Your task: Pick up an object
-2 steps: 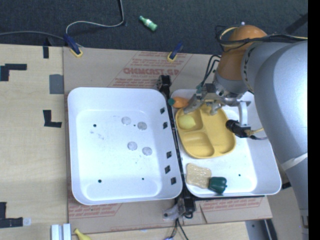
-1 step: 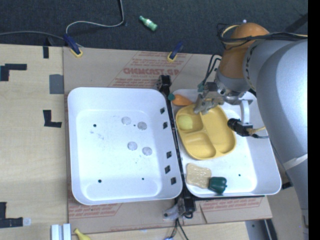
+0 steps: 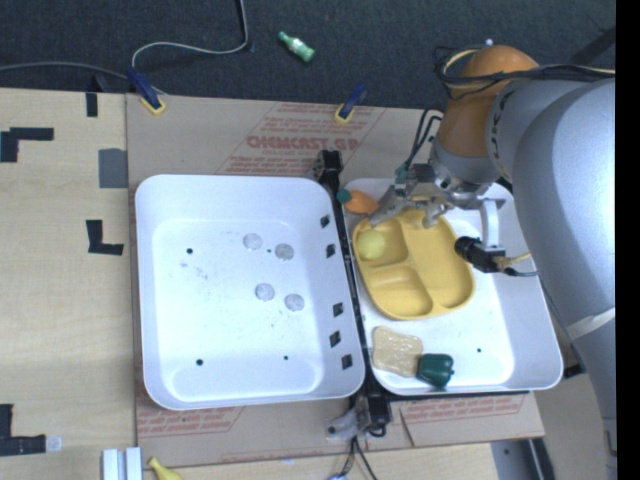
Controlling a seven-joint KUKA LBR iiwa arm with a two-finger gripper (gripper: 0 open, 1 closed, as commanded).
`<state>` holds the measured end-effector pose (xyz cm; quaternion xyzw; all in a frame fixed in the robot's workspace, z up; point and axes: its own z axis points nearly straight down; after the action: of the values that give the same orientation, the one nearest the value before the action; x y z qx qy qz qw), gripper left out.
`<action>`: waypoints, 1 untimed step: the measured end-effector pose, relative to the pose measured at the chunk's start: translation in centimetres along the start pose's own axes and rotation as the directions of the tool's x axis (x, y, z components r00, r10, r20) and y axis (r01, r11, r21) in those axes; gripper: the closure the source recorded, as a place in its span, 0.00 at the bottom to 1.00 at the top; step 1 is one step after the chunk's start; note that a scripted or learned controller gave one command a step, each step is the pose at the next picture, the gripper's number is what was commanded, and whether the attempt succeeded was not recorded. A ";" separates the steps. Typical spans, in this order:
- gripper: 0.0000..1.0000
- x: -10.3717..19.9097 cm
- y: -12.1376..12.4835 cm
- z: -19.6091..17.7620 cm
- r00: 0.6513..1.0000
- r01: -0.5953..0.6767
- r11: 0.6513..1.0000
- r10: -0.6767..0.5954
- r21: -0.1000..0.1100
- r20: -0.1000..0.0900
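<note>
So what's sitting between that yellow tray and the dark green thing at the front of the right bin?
A tan, sponge-like slab lies between the yellow tray and the dark green thing, touching the latter, in the camera view.

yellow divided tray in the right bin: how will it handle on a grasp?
The yellow tray looks like thin moulded plastic, so probably light and stiff. Its raised rim likely offers the only pinch point. The pale round piece in one compartment may roll off if it tilts. The hand is at its far edge.
</note>
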<state>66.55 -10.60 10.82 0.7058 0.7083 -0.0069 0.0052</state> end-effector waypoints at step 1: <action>0.00 0.5 0.3 1.9 1.000 -0.005 1.000 0.005 -0.002 -0.006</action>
<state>66.86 -10.10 8.88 0.7076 0.7066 -0.0040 0.0038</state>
